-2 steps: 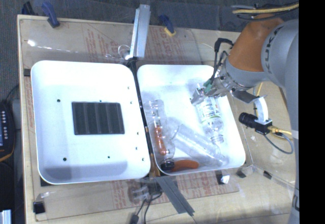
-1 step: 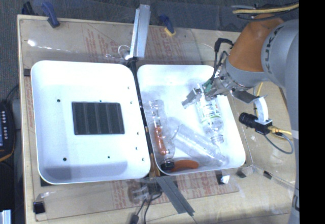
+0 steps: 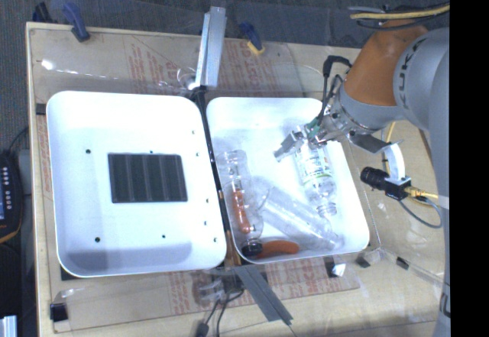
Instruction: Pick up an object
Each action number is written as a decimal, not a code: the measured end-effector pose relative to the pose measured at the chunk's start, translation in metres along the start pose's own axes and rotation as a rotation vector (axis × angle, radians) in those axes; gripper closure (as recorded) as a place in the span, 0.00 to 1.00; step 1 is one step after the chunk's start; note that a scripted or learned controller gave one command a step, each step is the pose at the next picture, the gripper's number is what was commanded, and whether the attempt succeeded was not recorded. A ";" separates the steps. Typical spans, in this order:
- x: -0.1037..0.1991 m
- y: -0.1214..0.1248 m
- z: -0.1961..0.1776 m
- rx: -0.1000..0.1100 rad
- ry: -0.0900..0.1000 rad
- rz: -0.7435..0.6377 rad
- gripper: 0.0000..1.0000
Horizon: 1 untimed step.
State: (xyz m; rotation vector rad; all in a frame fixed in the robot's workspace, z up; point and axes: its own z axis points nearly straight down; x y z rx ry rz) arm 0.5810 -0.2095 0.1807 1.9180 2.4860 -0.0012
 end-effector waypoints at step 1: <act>-0.003 0.010 0.004 -0.001 0.000 -0.023 0.00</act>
